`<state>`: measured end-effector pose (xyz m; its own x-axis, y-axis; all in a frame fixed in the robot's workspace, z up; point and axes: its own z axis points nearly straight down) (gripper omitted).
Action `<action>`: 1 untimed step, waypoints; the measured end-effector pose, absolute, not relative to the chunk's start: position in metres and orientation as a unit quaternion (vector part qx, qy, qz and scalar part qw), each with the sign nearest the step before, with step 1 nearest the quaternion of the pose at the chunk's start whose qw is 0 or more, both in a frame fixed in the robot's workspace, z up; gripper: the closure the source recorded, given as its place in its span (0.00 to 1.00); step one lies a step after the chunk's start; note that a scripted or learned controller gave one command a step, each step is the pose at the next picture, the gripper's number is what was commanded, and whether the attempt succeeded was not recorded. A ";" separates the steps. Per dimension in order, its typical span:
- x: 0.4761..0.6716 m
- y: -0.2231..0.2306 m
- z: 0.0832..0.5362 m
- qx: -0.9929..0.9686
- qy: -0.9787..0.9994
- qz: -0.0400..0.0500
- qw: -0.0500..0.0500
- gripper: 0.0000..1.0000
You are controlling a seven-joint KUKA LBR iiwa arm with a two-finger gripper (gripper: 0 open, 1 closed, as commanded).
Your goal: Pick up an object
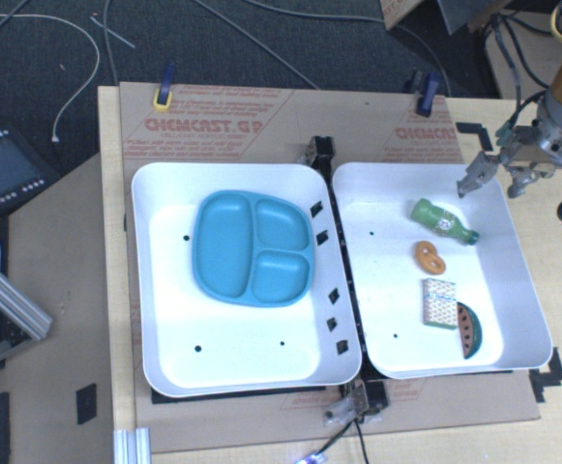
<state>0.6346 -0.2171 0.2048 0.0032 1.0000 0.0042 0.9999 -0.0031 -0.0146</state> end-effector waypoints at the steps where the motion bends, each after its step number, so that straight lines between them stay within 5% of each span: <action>1: 0.638 -0.216 0.214 -0.707 -0.707 0.000 0.000 0.00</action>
